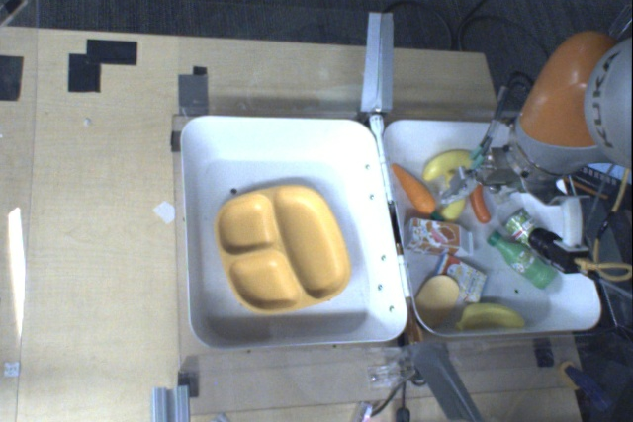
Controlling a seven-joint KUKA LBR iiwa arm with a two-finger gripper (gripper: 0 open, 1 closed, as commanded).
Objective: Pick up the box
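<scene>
My claw (473,175) hangs low in the right white bin (584,311), over a yellow banana (445,163); its grip I cannot tell. The small red-and-white printed box (433,235) lies just below-left of it, beside an orange carrot (413,190)

The arm (579,99) is running off the frame's right edge beside the right bin (584,311), and its gripper (473,175) is sitting too small and cluttered over the bin's upper part for the finger positions to be read. A banana (447,165) is lying partly hidden beneath the gripper. The box (433,235) near the bin's left wall is showing printing too blurred to read.
</scene>
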